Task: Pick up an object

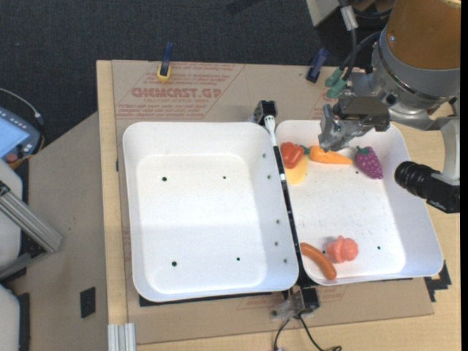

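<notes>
My gripper [331, 143] hangs low over the back of the right bin [398, 218], its tips right above the left end of an orange carrot [331, 156]. A red pepper [291, 153] and a yellow piece [295, 172] lie just left of it, by the bin's left wall. A purple bunch of grapes [369, 161] sits to the carrot's right. Near the front edge lie an orange-red sausage [319, 260] and a pink toy [342, 249]. Nothing shows clearly between the fingers.
The left bin [139, 196] is next to the right one, sharing a clipped middle rim. A black camera-like cylinder [415, 176] juts in over the right bin's right edge. Cardboard lies under both bins.
</notes>
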Robot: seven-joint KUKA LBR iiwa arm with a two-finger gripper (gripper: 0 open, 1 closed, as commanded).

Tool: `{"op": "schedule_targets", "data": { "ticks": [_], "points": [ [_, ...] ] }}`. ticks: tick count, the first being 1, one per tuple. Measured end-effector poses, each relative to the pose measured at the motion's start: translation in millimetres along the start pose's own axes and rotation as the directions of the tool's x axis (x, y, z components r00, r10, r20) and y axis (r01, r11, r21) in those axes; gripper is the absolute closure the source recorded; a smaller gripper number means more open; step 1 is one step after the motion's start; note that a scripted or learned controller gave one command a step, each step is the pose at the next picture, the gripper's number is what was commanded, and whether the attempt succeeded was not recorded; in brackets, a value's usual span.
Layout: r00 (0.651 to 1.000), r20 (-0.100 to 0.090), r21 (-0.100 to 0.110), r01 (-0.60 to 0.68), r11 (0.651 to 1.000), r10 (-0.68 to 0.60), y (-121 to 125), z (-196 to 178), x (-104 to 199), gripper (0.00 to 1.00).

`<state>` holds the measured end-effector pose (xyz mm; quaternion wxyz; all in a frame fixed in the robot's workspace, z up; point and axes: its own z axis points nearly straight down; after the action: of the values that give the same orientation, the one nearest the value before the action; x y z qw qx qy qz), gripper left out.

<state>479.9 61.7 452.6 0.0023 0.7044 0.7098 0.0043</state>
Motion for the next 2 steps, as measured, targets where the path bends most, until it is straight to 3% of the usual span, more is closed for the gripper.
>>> {"op": "schedule_targets", "data": {
  "ticks": [1,2],
  "points": [
    [1.0,0.004,0.02,-0.003,1.0,0.003,15,87,53,1.0],
    [1.0,0.001,0.01,-0.001,1.0,0.001,10,87,109,1.0]
  ]
}}
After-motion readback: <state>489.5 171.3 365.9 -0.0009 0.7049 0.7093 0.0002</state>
